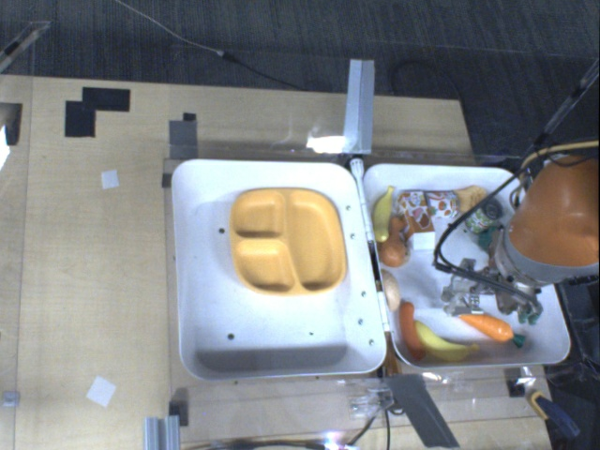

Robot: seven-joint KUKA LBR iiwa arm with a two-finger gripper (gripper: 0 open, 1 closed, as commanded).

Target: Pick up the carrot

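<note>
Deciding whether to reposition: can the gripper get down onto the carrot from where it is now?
Probably yes. The gripper hangs just above the carrot, which lies uncovered near the right bin's front wall. The banana beside its left tip could crowd one finger.

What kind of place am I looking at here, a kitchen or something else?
Probably a robot test bench, not a kitchen. A robot arm reaches over a white bin of toy-like food, including a carrot, beside a bin holding a yellow divided tray.
</note>
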